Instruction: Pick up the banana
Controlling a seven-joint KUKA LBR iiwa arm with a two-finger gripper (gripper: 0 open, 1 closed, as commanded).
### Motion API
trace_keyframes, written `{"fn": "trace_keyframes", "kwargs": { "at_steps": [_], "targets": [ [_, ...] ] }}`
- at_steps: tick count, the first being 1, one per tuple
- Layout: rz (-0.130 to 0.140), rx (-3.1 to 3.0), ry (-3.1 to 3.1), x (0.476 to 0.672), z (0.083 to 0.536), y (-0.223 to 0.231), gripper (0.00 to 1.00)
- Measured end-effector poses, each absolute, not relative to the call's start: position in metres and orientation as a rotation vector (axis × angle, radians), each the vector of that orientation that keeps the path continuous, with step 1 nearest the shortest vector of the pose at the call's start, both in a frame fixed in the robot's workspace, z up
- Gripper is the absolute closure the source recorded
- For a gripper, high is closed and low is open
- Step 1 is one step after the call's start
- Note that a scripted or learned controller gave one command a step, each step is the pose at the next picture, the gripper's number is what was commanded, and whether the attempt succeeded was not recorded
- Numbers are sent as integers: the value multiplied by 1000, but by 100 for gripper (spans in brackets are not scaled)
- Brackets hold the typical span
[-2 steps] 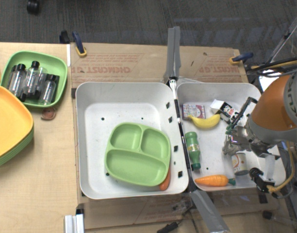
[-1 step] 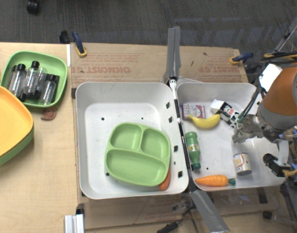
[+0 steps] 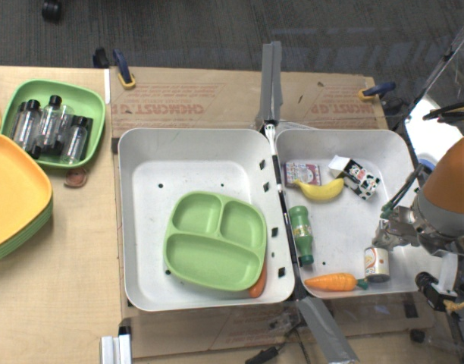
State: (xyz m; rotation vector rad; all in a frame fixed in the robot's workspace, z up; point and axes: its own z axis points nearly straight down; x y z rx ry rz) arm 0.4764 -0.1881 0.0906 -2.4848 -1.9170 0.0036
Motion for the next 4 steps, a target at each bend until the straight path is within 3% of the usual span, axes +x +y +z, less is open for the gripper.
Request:
{"fn": "trace_keyframes", "kwargs": {
  "at_steps": [1,2,3,4],
  "targets": [
    [4,-2632,-1713,516,91,-195,100],
    [6,-2697,-1604,476,90,-167,100],
    [5,-2675,-1646,545,165,-199,100],
    [6,-2750,-1513,517,98,-187,100]
  ]
}}
